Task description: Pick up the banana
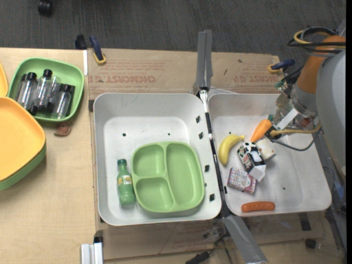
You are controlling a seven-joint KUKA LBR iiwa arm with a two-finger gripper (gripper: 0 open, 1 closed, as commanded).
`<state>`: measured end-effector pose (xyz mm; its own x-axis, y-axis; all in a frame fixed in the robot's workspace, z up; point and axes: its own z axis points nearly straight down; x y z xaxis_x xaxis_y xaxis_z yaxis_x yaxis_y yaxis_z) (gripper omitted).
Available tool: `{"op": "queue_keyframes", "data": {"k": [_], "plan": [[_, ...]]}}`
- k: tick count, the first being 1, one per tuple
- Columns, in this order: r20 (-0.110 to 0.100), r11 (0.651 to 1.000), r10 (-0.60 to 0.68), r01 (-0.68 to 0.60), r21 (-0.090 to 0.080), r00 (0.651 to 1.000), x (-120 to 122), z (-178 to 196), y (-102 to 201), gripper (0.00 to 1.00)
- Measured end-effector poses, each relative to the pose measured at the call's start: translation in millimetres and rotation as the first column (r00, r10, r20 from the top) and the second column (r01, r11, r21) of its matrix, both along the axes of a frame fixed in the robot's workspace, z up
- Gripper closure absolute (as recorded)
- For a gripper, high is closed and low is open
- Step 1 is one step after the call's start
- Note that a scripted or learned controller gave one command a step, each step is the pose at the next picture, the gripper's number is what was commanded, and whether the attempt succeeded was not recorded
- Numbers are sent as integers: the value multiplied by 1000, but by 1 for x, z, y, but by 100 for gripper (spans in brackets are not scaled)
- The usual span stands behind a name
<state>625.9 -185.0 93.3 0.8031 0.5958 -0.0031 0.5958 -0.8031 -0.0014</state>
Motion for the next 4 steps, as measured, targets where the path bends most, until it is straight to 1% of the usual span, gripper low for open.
{"op": "queue_keyframes", "data": {"k": [1,2,3,4], "plan": [[1,990,-142,142,0,990,2,33,-37,100],[-4,990,-142,142,6,990,-56,-3,-35,100],[-1,978,-207,207,1,978,-106,18,-27,100],[-2,958,-286,286,2,958,-150,5,-29,100]]}}
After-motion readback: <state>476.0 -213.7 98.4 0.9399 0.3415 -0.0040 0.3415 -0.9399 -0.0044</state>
